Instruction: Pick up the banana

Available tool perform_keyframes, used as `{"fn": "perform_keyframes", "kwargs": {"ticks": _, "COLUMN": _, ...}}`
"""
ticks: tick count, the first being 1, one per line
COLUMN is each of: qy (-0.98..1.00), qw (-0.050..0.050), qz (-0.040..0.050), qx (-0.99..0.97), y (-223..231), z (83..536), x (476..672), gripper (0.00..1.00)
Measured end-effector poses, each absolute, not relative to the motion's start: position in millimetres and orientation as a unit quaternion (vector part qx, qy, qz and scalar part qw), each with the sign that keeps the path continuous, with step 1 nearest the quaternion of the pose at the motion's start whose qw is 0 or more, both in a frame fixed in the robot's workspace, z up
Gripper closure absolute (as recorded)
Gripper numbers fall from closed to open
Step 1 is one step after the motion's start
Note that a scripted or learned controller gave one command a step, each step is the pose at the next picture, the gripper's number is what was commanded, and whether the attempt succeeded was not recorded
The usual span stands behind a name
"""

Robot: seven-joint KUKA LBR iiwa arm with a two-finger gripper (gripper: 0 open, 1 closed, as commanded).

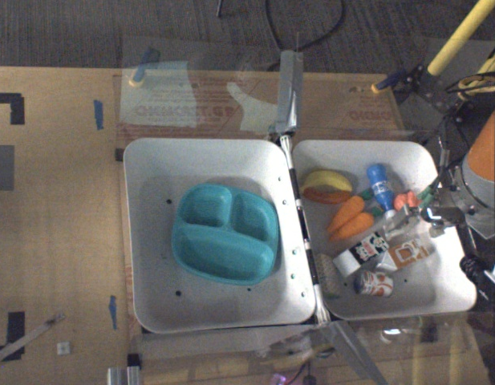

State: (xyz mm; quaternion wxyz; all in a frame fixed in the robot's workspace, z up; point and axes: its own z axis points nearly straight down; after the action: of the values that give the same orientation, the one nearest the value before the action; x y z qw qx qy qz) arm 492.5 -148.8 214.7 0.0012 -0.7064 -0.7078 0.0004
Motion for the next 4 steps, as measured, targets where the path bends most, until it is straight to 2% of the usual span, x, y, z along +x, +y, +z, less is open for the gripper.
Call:
{"fn": "perform_keyframes", "kwargs": {"ticks": 1, "qy": -0.757, "qw": -0.001, "qz": -0.0004, "qx": -0.653, "y": -123, "z": 158, "x": 578.3, "gripper": 0.00}}
{"fn": "perform_keyframes", "kwargs": {"ticks": 2, "qy": -0.762, "qw": -0.004, "qz": -0.0020, "qx": -0.648, "y": -112, "z": 88, "x": 645.0, "gripper": 0.00}}
{"fn": "perform_keyframes", "kwargs": {"ticks": 3, "qy": -0.799, "qw": -0.002, "qz": -0.0013, "qx": -0.601, "y": -160, "z": 88, "x": 615.6, "gripper": 0.00}}
{"fn": "perform_keyframes", "kwargs": {"ticks": 4, "qy": -0.855, "qw": -0.002, "qz": 0.0041, "qx": -0.519, "y": -109, "z": 88, "x": 666.2, "gripper": 0.00}}
